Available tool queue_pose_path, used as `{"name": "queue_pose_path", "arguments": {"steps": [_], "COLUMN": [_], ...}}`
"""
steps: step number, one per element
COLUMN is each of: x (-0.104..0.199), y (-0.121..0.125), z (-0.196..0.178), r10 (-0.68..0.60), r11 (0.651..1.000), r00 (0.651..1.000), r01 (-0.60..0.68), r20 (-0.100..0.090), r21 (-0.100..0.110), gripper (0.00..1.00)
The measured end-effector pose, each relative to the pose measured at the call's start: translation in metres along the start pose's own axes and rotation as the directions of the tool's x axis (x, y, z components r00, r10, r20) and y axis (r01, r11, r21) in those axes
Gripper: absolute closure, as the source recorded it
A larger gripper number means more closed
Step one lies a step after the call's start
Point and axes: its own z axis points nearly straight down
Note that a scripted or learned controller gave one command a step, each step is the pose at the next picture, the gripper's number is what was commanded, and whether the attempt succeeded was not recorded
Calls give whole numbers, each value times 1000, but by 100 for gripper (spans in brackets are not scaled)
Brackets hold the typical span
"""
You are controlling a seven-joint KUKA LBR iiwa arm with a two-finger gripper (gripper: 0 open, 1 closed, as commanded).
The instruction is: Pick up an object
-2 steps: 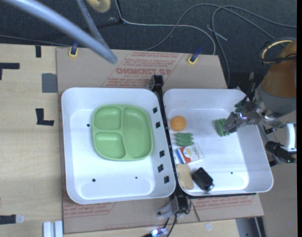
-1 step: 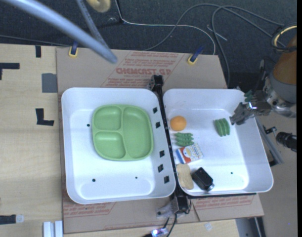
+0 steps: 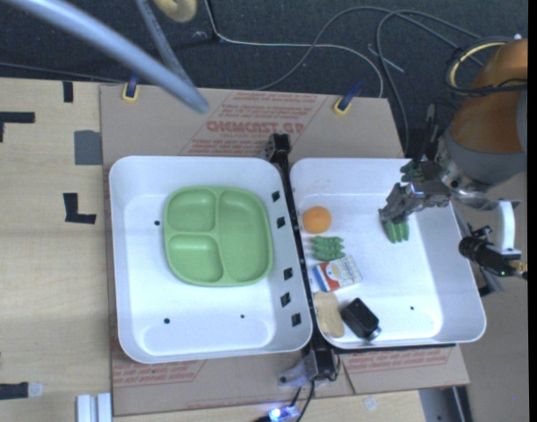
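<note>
Green object sits partly hidden between the fingers.

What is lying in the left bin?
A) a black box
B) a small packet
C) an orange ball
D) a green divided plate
D: the green plate with three sections lies alone in the left bin, while the orange ball, black box and packet all sit in the right bin.
</note>
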Motion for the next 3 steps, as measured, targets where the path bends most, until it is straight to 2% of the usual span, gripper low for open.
{"name": "queue_pose_path", "arguments": {"steps": [1,3], "x": [45,156], "y": [-4,-21], "z": [-3,-4], "r10": [0,0], "r11": [1000,1000], "r00": [1000,1000], "r01": [0,0], "r20": [0,1], "r21": [1,2], "gripper": [100,100]}}
